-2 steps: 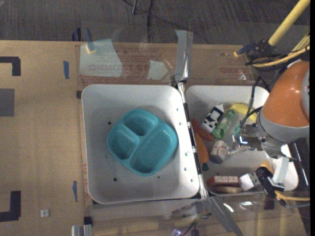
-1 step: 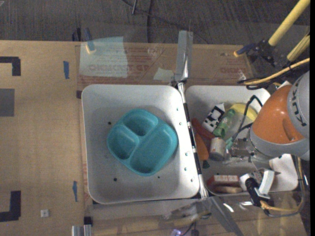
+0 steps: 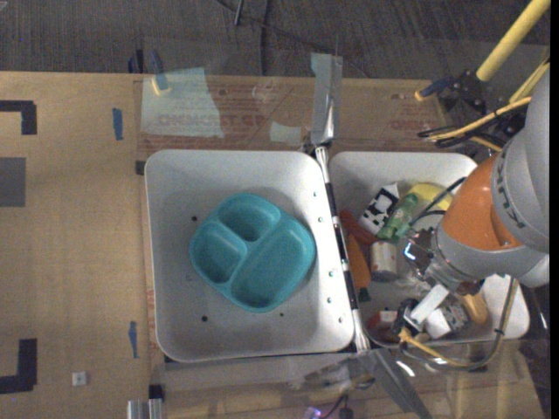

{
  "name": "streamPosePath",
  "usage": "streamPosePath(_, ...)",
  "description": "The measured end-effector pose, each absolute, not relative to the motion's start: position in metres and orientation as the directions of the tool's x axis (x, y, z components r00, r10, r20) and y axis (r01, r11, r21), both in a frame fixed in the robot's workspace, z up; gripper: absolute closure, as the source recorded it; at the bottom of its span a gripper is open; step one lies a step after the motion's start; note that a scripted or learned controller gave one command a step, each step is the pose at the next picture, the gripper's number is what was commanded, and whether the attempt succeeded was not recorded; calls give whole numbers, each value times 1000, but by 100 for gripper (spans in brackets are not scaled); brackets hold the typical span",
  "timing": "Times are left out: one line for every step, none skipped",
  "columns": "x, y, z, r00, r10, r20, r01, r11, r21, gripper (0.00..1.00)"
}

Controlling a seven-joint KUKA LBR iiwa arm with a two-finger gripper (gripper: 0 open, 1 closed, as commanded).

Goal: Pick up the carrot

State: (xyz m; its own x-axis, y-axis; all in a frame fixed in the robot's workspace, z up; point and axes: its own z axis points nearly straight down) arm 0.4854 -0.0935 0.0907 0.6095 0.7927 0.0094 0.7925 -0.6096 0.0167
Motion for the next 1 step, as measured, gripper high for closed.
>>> streamPosePath(495,-92,90,747,665,5,665,-747,4,100)
